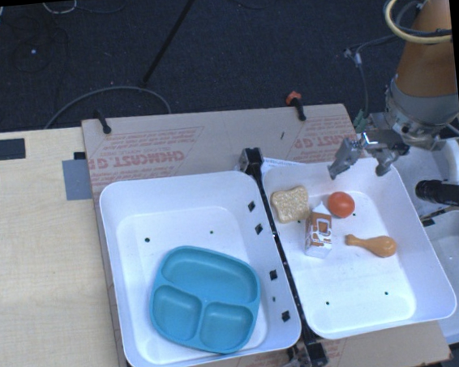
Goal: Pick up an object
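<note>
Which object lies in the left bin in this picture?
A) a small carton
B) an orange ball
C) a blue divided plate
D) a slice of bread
C: the blue divided plate lies alone on the floor of the left bin, while the bread, the orange ball and the small carton are all in the right bin.

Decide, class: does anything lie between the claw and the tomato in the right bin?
Nothing visible does. The claw, fingers spread, hangs over the right bin's far rim, and the tomato sits just below it across bare white floor. The bread slice and carton lie off to the side.
</note>
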`<state>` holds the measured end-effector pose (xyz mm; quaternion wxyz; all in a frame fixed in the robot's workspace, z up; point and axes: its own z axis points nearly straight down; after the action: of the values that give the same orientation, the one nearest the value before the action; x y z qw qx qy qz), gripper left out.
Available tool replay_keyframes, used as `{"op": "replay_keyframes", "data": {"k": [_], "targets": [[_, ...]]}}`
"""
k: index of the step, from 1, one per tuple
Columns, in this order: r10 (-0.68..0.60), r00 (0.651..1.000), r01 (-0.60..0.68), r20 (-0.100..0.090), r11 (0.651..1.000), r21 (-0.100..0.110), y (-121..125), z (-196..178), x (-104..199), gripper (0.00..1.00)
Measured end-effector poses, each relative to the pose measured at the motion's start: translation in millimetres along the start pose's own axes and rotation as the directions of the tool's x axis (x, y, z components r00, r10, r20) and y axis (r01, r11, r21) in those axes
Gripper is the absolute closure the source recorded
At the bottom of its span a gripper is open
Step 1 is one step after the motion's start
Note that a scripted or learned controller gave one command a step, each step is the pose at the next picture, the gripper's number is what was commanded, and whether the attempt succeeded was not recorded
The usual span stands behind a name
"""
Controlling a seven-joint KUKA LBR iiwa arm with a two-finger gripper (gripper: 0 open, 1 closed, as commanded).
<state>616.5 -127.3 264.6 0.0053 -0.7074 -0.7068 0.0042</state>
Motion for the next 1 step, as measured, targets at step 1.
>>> {"op": "replay_keyframes", "data": {"k": [1], "targets": [[-0.002, 1.0, 0.002, 0.002, 1.0, -0.012, 1.9, -7.0, -0.1, 0.0]]}}
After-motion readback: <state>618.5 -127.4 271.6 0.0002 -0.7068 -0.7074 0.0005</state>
